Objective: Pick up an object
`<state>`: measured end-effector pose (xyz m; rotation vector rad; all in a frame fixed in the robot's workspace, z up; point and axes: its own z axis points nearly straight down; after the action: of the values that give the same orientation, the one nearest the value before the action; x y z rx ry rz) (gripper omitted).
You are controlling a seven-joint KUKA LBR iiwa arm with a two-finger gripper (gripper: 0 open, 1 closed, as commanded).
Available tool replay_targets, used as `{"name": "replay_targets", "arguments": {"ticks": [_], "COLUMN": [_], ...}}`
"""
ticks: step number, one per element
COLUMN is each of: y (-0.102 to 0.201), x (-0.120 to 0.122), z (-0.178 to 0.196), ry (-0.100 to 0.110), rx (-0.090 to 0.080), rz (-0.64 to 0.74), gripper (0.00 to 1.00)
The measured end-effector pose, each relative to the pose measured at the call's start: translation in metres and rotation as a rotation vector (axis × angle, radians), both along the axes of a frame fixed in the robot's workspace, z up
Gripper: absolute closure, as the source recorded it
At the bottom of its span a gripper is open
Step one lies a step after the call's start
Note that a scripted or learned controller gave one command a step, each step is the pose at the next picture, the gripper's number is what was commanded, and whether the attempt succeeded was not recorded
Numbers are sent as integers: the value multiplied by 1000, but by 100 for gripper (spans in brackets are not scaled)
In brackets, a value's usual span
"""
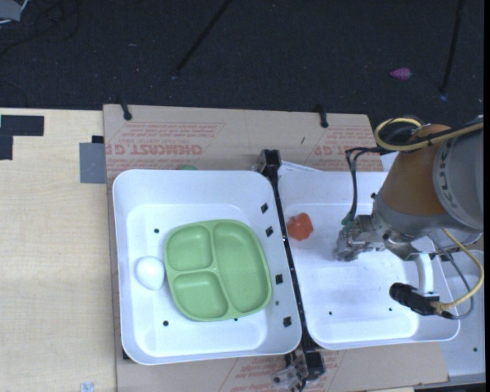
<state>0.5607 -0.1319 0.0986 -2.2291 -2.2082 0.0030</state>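
So the pick hasn't happened yet, far as I can judge. The end effector (349, 247) is down inside the right bin (367, 325), and the nearest thing to grab is the small orange-red object (300, 226) sitting just to its left and a touch farther up the bin — close, but apart from it, nothing touching. Can't tell whether the end effector is spread or clenched from this angle; it's just a dark cluster of metal under the orange-banded wrist, and I see nothing caught in it.

What's left, I reckon: shift over to the object, close on it, lift. Basically the whole job.

The object itself is a small rounded lump, reddish-orange, resting on the white floor of the bin right near the divider between the two bins. Too small to tell what it actually is.

Well off to the left of the end effector, in the left bin (135, 194), there's a green divided plate (217, 269) with a little white ball (149, 272) just beyond it — also pickable, but far away.
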Motion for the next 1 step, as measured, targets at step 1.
{"name": "replay_targets", "arguments": {"ticks": [1], "y": [-5], "x": [8], "z": [46], "ry": [-6], "rx": [-2], "rz": [5], "gripper": [100]}}
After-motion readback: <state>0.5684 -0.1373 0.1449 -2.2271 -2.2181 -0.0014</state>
